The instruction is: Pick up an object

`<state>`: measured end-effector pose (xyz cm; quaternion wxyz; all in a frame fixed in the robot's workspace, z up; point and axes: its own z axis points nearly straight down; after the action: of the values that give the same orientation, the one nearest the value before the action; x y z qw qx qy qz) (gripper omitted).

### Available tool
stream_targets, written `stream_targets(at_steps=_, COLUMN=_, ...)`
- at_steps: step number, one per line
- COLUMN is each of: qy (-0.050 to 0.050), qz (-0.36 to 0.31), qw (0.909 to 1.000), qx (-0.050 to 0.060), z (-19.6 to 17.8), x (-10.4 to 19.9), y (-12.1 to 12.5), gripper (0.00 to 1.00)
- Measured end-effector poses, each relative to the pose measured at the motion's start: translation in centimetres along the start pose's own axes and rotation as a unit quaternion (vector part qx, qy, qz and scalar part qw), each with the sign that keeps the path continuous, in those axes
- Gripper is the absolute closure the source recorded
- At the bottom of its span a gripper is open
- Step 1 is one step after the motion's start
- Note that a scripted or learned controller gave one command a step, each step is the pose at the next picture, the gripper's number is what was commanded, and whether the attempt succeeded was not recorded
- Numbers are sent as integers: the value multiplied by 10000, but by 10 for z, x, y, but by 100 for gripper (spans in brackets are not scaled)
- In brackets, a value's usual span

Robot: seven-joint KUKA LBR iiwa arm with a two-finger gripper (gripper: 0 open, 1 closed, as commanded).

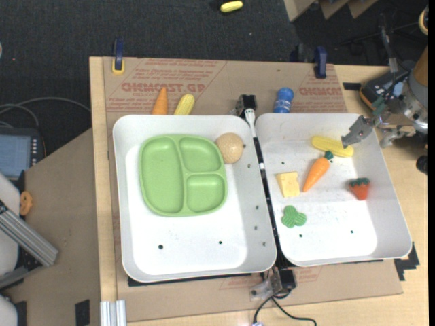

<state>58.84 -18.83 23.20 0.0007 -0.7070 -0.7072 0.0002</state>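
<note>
Nearest the camera, the left bin [183,250] shows a bare white floor along its front edge; further back in it sits a green divided plate [182,174] with three compartments, and a round tan ball-like item [230,147] touches the plate's far right corner.

Beside it, the right bin [340,240] holds five toy foods. At the front left lies a green leafy piece [293,216]. Behind that is a yellow cheese block [288,183], with an orange carrot [316,172] just to its right, tilted so its green top points toward the far right. A yellow banana [332,146] lies just behind the carrot's top. A small red strawberry [359,188] sits apart near the right wall.

From the right the arm's pincer [356,132] reaches in, its grey tip hanging just beside the banana's right end; whether its fingers are spread or closed cannot be told, and nothing is seen between them.

On the table behind the bins lie another carrot [160,101], a yellow corn piece [184,104] and a blue bottle [283,100]. Another yellow item [232,6] lies on the dark floor beyond.
</note>
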Motion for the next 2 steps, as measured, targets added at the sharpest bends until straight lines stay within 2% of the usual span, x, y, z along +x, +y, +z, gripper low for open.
stream_targets(at_steps=1, qy=7, qz=-15, qw=10000, qx=13, z=143, x=1, y=42, gripper=0)
stream_targets(at_steps=2, qy=-9, qz=-12, qw=10000, qx=-17, z=126, x=0, y=42, gripper=100)
